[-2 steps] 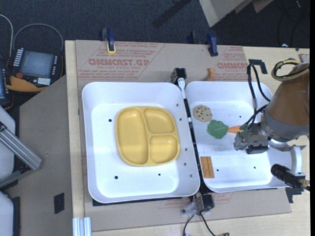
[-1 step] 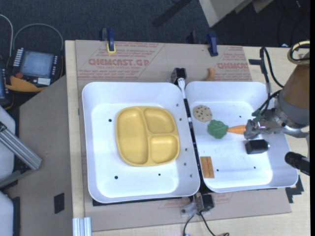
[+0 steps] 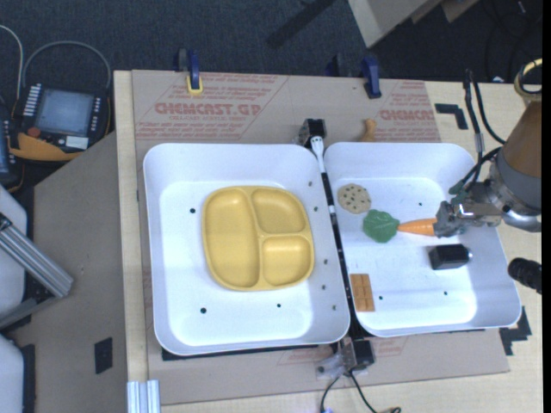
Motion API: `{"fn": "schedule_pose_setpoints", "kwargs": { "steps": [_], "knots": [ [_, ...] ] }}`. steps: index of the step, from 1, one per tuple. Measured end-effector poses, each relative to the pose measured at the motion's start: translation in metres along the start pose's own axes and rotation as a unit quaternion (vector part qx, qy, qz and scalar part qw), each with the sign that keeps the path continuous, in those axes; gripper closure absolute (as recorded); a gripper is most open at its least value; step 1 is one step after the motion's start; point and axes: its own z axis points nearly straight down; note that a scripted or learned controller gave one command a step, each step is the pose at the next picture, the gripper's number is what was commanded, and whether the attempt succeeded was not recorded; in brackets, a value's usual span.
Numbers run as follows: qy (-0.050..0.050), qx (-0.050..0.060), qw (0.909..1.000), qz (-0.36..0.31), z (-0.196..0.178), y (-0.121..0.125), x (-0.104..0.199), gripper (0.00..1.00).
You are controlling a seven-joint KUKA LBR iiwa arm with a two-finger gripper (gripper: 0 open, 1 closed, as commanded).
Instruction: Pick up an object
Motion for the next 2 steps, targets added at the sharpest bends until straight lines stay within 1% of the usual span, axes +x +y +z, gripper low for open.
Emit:
{"fn": "schedule_pose_setpoints", "kwargs": {
  "steps": [2],
  "knots": [
    [0.001,0.002,1.0,-0.002,0.016,0.037,0.101,1.0]
  ]
}}
